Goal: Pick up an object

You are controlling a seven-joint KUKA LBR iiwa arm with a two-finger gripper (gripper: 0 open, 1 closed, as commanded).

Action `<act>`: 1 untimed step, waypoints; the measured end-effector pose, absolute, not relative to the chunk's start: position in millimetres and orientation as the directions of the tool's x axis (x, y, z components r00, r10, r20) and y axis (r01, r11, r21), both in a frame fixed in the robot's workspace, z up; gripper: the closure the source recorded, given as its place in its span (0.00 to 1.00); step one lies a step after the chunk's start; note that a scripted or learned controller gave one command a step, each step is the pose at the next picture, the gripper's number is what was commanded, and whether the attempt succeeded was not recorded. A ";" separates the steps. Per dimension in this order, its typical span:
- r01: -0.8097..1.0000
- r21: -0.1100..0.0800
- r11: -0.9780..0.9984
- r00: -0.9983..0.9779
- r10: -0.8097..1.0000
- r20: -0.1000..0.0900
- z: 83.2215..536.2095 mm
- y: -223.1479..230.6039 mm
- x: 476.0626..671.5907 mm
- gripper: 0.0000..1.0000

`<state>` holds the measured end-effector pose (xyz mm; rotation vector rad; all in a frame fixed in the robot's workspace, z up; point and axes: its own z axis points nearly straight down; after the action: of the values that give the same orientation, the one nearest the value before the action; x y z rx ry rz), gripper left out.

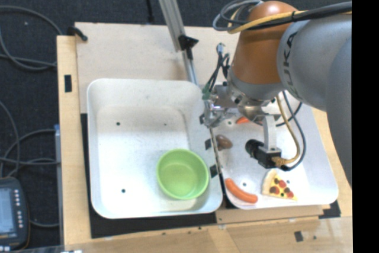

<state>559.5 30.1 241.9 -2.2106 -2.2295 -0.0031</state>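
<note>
Wooden bench [118, 50], two white bins on it side by side. Grey arm [314, 50] with orange band comes in from the right and covers the upper part of the right bin [312, 163].

Left bin [130, 121]: green bowl [182, 173] upright in the near right corner, close to the wall shared with the right bin. Rest of the floor bare, a few dark specks.

A slanted aluminium rail [169, 0] runs from the top edge down toward the gap between the bins.

Gripper [214, 117] hangs over the right bin's left side, just beside the dividing wall. Wrist hardware and cables mask the tip, so open or closed: cannot tell. Nothing visibly held.

Right bin contents, big to small:
- pizza slice [278, 186], toy, yellow with red spots, near front edge, flat.
- sausage [241, 191], orange-red, lying at the front left, just beside the pizza slice, not clearly touching.
- brown lump [223, 141], small and rounded, on the floor just below the gripper; contact cannot be told.
- orange piece [241, 121], tiny, mostly hidden under the wrist, kind unclear.

Sausage and pizza slice lie well apart from the gripper.
</note>
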 end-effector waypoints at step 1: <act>1.000 -0.002 0.008 -0.008 1.000 0.003 241.2 76.0 551.9 1.00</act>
<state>551.9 76.0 241.2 -2.2102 -2.2285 -0.0010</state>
